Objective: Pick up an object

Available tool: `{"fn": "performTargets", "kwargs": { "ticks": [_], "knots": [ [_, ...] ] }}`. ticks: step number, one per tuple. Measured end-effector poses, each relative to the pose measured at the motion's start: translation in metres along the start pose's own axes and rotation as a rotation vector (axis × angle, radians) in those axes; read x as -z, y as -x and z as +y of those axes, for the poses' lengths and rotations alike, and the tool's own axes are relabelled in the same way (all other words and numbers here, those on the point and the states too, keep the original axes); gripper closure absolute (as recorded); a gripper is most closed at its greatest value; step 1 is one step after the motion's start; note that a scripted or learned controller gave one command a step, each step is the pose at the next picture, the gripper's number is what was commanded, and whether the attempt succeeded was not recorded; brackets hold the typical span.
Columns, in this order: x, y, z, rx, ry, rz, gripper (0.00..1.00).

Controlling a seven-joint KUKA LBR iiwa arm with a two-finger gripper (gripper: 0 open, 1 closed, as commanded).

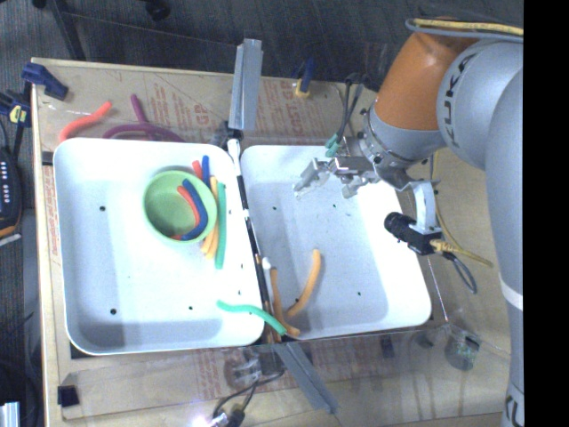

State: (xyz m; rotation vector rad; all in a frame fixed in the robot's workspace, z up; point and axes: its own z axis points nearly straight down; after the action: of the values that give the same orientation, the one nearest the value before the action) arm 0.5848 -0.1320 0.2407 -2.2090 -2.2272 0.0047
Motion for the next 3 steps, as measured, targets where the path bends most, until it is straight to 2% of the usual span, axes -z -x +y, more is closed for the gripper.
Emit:
{"fn": "performTargets", "kwargs": {
  "ticks": [1, 2, 3],
  "knots": [
    [-0.1285, 0.0318, -0.0476, 0.113, -0.001, -0.001, 0.0],
    [-0.1187, 0.0321, -0.0473, 0.121, -0.002, -0.003, 1.0],
    [-0.1186, 0.032, -0.0472, 0.121, -0.002, -0.003, 0.0]
  ]
}}
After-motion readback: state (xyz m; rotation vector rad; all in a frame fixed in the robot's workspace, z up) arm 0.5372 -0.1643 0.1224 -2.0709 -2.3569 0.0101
